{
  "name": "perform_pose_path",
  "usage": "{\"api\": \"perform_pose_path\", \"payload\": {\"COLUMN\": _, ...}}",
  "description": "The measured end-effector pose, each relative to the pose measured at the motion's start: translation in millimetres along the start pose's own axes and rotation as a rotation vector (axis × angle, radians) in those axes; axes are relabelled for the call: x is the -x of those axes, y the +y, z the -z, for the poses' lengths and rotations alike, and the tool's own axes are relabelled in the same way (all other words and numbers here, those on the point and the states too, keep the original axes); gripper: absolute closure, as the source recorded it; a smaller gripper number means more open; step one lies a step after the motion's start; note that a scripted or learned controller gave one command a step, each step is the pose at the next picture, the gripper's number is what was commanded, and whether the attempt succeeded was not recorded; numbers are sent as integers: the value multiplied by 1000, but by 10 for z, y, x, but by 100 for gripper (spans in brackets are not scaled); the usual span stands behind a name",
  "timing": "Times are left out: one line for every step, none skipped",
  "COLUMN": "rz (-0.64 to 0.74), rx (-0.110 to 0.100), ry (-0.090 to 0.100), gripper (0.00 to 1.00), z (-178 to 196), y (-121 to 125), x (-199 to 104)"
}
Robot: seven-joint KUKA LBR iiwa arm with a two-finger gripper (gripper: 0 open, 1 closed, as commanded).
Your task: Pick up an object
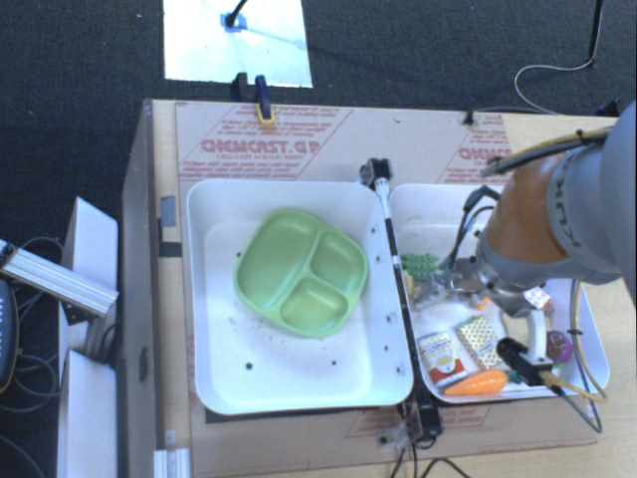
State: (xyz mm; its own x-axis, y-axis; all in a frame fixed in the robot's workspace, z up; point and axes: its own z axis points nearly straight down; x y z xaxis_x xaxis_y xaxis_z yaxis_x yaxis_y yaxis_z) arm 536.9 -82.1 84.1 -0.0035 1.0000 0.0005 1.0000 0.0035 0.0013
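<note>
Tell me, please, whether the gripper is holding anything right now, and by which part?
It cannot be told: the gripper is low in the right bin, its tips hidden by the arm.

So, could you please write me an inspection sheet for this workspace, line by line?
Surface: bench bearing two white bins, left bin and right bin.
Job's things: green divided plate in left bin; orange carrot, two snack packets, green item, purple item in right bin.
Clutter: nothing seen.
End effector: end effector low over right bin; holding nothing visible.
Cables: yellow cable at right bin's edge; cable on floor.
Surroundings: dark floor, white sheet.
</note>
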Motion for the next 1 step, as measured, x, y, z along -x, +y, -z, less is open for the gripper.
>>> {"api": "perform_pose_path", "payload": {"rz": -2, "rx": 1, "ry": -2, "gripper": 0, "z": 32, "y": 442, "x": 538}}
